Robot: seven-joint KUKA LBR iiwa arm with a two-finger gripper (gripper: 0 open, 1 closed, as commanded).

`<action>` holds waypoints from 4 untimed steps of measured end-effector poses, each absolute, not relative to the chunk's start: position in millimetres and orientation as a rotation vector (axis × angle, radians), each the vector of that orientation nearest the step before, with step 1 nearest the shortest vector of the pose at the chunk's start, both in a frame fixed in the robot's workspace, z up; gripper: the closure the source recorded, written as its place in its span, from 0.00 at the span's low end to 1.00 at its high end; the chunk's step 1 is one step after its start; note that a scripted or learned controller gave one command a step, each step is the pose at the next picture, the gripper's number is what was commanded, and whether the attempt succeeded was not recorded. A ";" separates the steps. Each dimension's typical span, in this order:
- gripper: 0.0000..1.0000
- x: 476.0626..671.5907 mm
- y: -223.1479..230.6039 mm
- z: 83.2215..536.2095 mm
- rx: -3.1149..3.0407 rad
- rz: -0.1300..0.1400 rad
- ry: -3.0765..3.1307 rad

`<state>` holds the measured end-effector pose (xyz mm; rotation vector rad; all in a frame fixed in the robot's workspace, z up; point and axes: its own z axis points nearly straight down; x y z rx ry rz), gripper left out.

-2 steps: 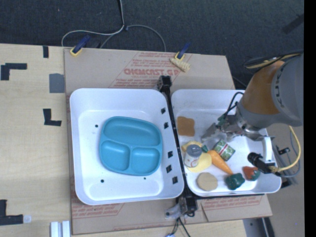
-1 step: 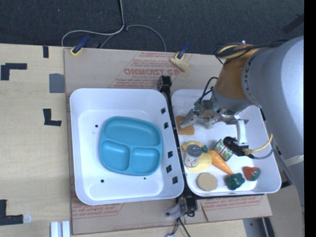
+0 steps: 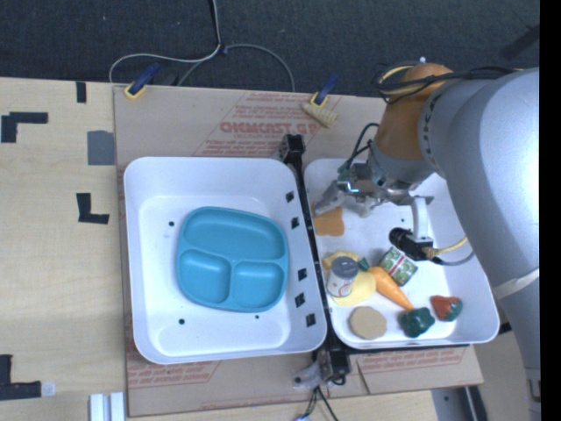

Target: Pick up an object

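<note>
Bench: left bin [image 3: 149, 235] w/ blue tray [image 3: 232, 259]; right bin [image 3: 469, 274] w/ carrot [image 3: 390, 288], can [image 3: 399, 266].

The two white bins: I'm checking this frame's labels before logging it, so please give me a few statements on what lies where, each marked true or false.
1. The blue three-compartment plastic plate lies in the left shallow white bin. True.
2. The orange toy carrot lies on that plate. False: it lies in the right shallow white bin.
3. The end effector is over the right bin's upper part. True.
4. The round tan cookie-like disc lies outside both bins. False: it lies in the right bin, near its lower edge.
5. The plate holds a green toy. False: its compartments hold nothing.
</note>
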<state>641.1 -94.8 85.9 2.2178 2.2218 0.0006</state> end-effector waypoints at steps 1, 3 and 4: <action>0.00 657.0 -96.8 85.6 2.218 0.001 2.223; 0.00 634.2 -95.7 90.5 2.221 -0.004 2.223; 0.00 642.4 -94.7 85.6 2.221 -0.002 2.222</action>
